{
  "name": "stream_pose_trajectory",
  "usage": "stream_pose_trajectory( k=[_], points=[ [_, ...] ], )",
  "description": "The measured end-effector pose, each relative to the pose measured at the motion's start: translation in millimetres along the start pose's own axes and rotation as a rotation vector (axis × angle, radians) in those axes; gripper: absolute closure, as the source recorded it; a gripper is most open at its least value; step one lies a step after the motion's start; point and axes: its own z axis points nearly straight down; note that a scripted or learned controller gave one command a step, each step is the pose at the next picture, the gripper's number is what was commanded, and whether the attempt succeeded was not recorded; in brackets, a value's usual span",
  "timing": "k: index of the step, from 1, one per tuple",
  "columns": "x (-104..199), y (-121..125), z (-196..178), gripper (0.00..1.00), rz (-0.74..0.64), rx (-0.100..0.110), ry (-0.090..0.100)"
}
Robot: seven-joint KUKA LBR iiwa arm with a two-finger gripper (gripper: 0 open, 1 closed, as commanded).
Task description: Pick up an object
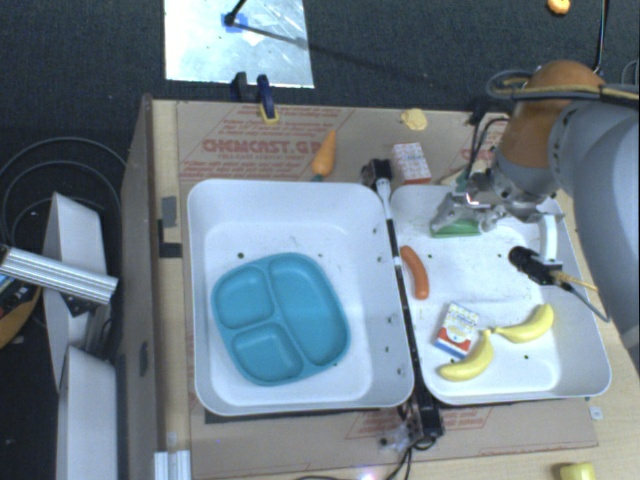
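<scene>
The fingers (465, 211) sit low over a green object (457, 228) in the right bin (590, 368) — touching it, grip state unclear.

1. Floor (80, 38): dark carpet, speckled, surrounding the bench on all sides.
2. Tabletop (250, 133): brown cardboard sheet with red printed lettering at 12 o'clock.
3. Metal plate (238, 28): shiny square lying on the floor at 11 o'clock.
4. Black cables (40, 168): looped on the floor at 9 o'clock.
5. White panels (75, 238) and a ribbed metal bar (55, 273): at 9 o'clock.
6. Small orange ball (558, 4): at 1 o'clock.
</scene>
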Motion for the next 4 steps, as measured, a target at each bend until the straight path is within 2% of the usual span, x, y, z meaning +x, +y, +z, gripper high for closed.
stream_pose_trajectory(
  k=[1, 2, 3, 4],
  points=[
    [0, 3, -14, 1.0, -0.004, -0.008, -0.003],
    [0, 2, -13, 0.0, -0.005, -0.007, -0.004],
    [29, -1, 2, 0.0, -0.005, 0.003, -0.001],
    [2, -1, 1, 0.0, 0.001, 0.003, -0.001]
  ],
)
